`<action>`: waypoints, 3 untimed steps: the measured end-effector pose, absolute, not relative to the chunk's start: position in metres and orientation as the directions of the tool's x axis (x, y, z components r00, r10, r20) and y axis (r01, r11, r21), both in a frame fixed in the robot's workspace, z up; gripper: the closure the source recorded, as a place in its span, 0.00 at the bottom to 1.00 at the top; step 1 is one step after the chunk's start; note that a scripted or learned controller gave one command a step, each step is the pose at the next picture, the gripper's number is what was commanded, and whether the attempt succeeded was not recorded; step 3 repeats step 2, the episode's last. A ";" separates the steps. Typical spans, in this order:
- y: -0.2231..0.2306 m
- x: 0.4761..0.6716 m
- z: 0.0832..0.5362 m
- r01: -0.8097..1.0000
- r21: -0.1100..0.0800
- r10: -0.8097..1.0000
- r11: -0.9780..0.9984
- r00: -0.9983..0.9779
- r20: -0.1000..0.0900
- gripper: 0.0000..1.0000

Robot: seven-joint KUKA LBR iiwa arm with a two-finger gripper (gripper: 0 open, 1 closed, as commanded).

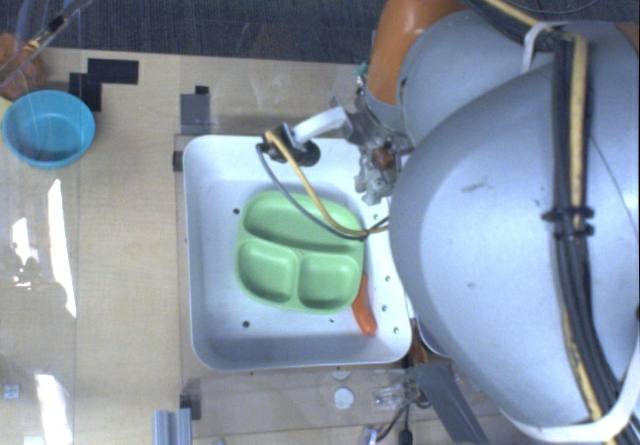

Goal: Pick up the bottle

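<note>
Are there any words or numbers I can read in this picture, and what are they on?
No words or numbers can be read here.
The green tray, the white bin, the blue bowl and the grey arm look plain.
The black shapes on the bench are just blocks, not letters.

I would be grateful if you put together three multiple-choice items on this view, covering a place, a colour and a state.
1. Where does the carrot lie?
A. In the white bin, beside the divided tray
B. In the blue bowl
C. On the bare bench

2. What colour is the divided tray?
A. Red
B. Green
C. Black

3. How does the divided tray sit?
A. Propped upright on its edge against the bin wall
B. Flipped face down
C. Flat, compartments facing up

Key: 1 A, the carrot rests by the tray's right edge inside the bin. 2 B, it is light green. 3 C, its three hollows show from above.
</note>
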State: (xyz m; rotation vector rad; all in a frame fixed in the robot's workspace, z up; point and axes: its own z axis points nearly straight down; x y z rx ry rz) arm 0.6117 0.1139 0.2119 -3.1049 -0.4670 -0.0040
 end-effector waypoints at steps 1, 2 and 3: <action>0.074 0.634 0.392 0.450 0.002 0.450 -0.893 0.893 0.005 1.00; 0.075 0.634 0.391 0.450 0.002 0.450 -0.893 0.893 0.004 0.00; 0.075 0.634 0.391 0.450 0.002 0.450 -0.893 0.893 0.004 0.00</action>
